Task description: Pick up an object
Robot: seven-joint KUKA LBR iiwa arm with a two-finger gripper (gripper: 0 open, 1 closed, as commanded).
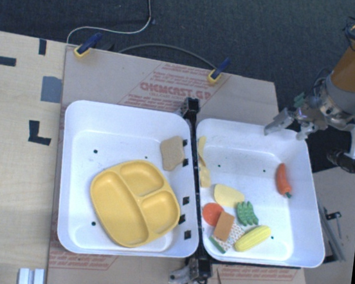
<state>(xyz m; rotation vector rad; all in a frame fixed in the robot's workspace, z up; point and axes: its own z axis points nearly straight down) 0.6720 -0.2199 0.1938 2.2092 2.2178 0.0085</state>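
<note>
Watching from far away, I am seeing the end effector (288, 122) hanging over the top edge of the right bin (311, 208), up near its far corner. Its two fingers are spread apart and nothing is between them, so it is holding nothing.

I am thinking about what to pick. The carrot (283, 179) is lying alone near the right wall of that bin, and it is the closest toy to the arm. I am worrying that the carrot is so near the wall that one finger could bump the rim and push the toy away.

The other toys are crowding together at the bottom of the right bin. The corn (252, 237), the green piece (246, 213), the yellow slice (229, 195), the red tomato (212, 213) and the brown block (223, 226) are touching or nearly touching. I am guessing a grab there could catch two toys, or squeeze one out sideways.

In the left bin (75, 157) a big yellow divided plate (134, 200) is lying flat, and a tan bread slice (172, 152) is sitting just above it. The plate looks too wide and flat for the fingers. The bins are resting on cardboard (165, 88) on the bench (8, 148), and black clips on the wall between the bins could snag a low move.
</note>
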